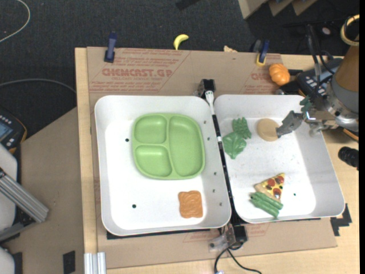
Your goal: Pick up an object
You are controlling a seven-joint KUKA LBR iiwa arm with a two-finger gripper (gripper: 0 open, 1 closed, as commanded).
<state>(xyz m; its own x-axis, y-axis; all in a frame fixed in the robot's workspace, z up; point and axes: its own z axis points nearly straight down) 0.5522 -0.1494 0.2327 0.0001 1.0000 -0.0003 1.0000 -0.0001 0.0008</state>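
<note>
In the right bin lie a round tan cookie, a green leafy piece, a pizza slice and a bunch of green beans. My gripper hangs over the bin's upper right part, just right of the cookie. It is open, with nothing between its fingers. One dark fingertip sits at the cookie's right edge. The left bin holds a green divided plate and an orange waffle-like piece.
A small orange fruit and a blue clamp sit on the cardboard behind the right bin. Another blue clamp and a yellow banana toy are at the back edge. A black divider runs between the bins.
</note>
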